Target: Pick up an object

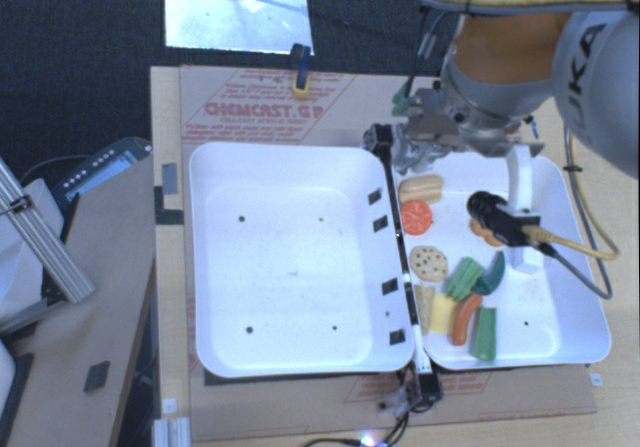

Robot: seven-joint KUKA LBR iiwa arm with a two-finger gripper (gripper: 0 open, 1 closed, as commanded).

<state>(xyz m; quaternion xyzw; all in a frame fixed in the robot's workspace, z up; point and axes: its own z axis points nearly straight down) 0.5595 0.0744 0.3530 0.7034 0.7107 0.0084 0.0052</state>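
Several toy foods lie in the right white bin: a tan bread roll, a red tomato slice, a speckled cookie, a green leafy piece, a teal piece, a yellow wedge, an orange sausage and a green block. My gripper hangs over the bin's back left corner, just above and behind the bread roll. The wrist hides its tips. A small orange item is partly hidden under a black part on the arm.
The left white bin sits beside the right one, joined by a black clipped divider. A yellow cable loops over the right bin. A grey device and a metal rail stand at the far left.
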